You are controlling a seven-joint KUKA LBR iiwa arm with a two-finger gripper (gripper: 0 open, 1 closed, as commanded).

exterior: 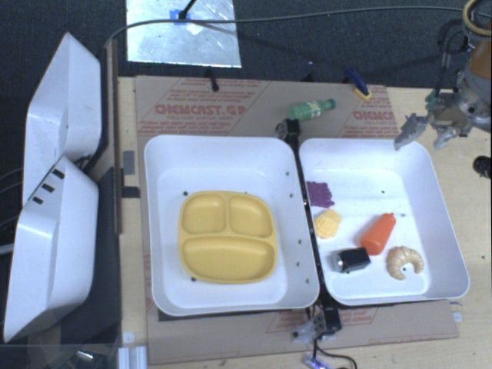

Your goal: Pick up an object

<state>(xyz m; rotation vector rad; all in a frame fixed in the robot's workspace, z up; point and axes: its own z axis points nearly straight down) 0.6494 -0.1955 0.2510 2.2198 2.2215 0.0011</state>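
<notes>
Gripper (427,131) hovers over right bin's (442,206) far right corner, fingers spread, nothing between. Nearest candidate: orange bottle (378,234), mid-bin, down-left of jaws, long axis slanting near-left to far-right. Croissant (404,260) just beyond, nearer front rim.

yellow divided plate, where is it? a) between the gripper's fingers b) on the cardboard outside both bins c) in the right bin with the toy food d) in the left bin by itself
d: the yellow divided plate lies flat in the left bin, while the croissant, orange bottle and the other small items sit in the right bin.
</notes>
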